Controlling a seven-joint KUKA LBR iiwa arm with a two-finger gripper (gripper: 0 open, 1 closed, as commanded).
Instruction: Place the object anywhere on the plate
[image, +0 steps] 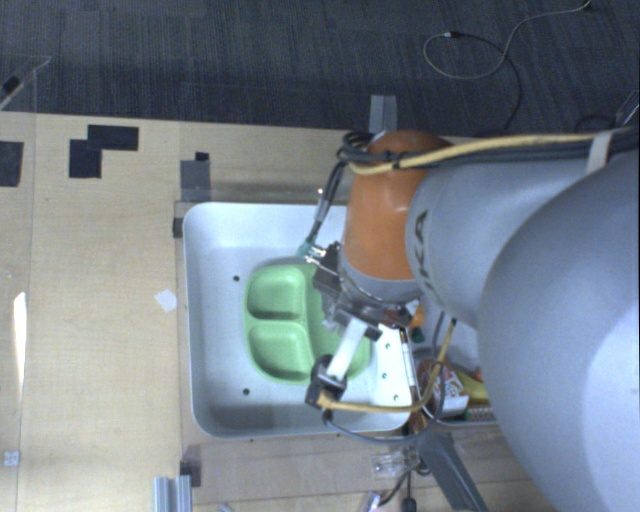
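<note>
Arm (520, 300) blocks the rt half of my view, and its wrist hangs over the rt edge of the green plate (275, 320). Gripper (345, 325) is tucked under the wrist, so I can't tell its state. Plate lies in the white bin (205, 300), toward its rt side. Brown clutter (450, 385) peeks from beneath the arm; can't tell if that's the obj. Open bin floor left of & below the plate.

A bin (205, 330) sits on the surface (100, 380). A two-compartment plate (278, 318) lies flat inside it, near the middle. The arm (520, 300) reaches in from the right, its wrist over the plate's right edge.
</note>
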